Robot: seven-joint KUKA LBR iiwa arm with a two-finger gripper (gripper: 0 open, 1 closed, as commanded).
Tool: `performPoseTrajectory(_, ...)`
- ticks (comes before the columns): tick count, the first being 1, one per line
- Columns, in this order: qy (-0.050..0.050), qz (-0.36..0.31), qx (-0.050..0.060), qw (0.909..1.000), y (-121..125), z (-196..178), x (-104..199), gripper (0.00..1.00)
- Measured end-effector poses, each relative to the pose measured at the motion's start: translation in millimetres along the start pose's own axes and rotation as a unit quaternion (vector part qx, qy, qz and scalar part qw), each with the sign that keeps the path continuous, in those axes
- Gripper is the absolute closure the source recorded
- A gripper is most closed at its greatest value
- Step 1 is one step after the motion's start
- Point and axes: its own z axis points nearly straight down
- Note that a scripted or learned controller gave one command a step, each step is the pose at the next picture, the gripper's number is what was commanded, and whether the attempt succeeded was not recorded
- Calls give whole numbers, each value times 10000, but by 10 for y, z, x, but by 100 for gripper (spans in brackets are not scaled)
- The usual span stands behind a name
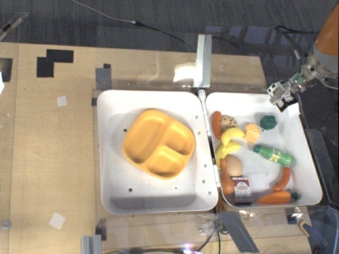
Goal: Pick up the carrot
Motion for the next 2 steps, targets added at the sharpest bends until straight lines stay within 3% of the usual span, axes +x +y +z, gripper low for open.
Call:
performPoseTrajectory(1, -33, 40, -36, 10000, 10, -353, -14, 100)
performPoseTrajectory(2, -38, -430, -31, 9991, 13, -660, -10, 100)
